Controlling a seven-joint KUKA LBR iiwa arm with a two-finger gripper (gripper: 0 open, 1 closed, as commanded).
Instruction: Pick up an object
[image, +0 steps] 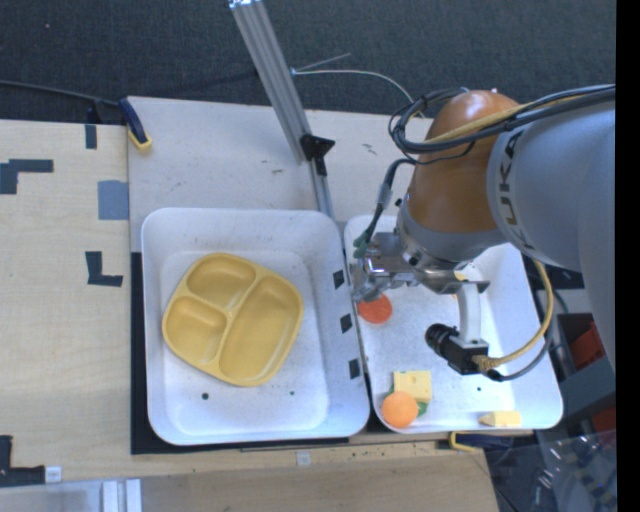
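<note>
My gripper (372, 283) hangs over the left side of the right bin (520, 400), directly above a small red-orange round object (376, 311). The fingers reach down to the object's top edge, and I cannot make out their spread. Nearer the front of that bin lie an orange ball (400, 409) and a yellow block (413, 385) touching it. A small yellow piece (500, 419) rests at the front right corner.
The left bin (170, 400) holds a yellow divided plate (233, 317), tilted slightly. A metal pole (280, 85) slants down to the ridge between the bins. The arm's body and cables cover the back of the right bin.
</note>
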